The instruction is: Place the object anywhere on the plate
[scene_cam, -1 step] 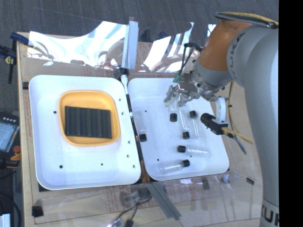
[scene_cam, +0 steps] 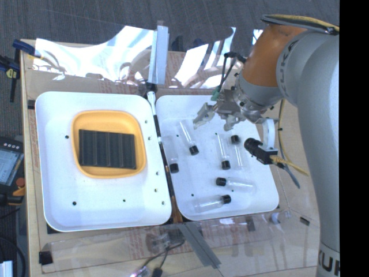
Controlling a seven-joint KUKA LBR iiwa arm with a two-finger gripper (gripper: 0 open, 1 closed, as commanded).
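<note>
Gripper (scene_cam: 222, 115) hovered over the right bin's (scene_cam: 262, 203) upper area; whether it was apart or together could not be told. Clear black-capped tubes (scene_cam: 187, 137) lay scattered in that bin. Yellow plate (scene_cam: 108, 120) sat in left bin (scene_cam: 57, 206).

Plate (scene_cam: 108, 120) in left bin (scene_cam: 52, 189), vials (scene_cam: 222, 154) scattered in right bin (scene_cam: 262, 198)

- The two bins (scene_cam: 57, 206) look like smooth white plastic with a soft sheen.
- The plate (scene_cam: 81, 126) is glossy yellow plastic around a dark ribbed insert.
- The tubes (scene_cam: 210, 202) are clear plastic with matt black caps.
- The surface (scene_cam: 104, 250) shows pale wood grain.
- Crinkled reflective foil (scene_cam: 127, 45) lies behind the bins.
</note>
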